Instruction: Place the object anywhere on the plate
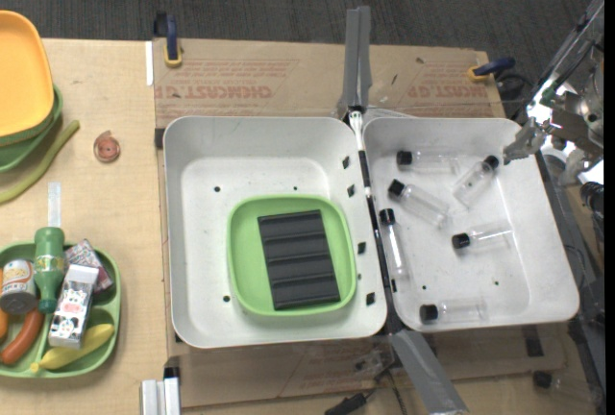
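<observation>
A green square plate (244, 255) lies in the left bin (192, 163). A dark grey ribbed block (299, 258) rests flat on the plate, filling most of its middle and a little right of its centre. At the far right edge, over the right bin's (519, 279) upper right corner, hangs my gripper (527, 142). It is well away from the plate and the block, and nothing shows between its fingers.
Several clear vials with black caps, such as one (415, 200) and another (479, 236), lie scattered in the right bin. A metal divider bar (356, 58) runs up behind the bins. Left of the bins stand a tray of toy food (58, 317) and stacked yellow plates (19, 77).
</observation>
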### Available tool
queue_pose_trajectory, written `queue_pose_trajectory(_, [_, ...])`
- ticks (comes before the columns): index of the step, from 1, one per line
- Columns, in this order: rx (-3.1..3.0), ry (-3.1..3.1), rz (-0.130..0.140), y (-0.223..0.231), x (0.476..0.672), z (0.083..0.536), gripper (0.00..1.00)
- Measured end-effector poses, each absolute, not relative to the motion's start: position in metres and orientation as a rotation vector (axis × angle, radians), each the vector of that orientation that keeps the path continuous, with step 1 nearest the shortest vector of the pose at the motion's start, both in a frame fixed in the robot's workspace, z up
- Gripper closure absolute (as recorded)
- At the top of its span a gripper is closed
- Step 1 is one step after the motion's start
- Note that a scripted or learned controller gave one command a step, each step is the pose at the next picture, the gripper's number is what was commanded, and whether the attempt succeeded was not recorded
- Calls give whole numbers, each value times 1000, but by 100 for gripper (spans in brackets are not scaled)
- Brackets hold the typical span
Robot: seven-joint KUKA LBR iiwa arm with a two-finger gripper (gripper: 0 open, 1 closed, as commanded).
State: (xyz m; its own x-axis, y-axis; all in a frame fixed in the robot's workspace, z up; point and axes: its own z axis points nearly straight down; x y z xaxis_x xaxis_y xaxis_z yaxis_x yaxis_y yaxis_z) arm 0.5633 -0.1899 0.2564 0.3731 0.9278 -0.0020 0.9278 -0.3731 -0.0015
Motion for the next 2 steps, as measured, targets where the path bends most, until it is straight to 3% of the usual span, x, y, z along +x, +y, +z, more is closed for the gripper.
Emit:
queue_pose_trajectory(1, [-2682,-1636,6,-204,540,368,0])
queue_pose_trajectory(2, [-2756,-1507,6,-214,556,440,0])
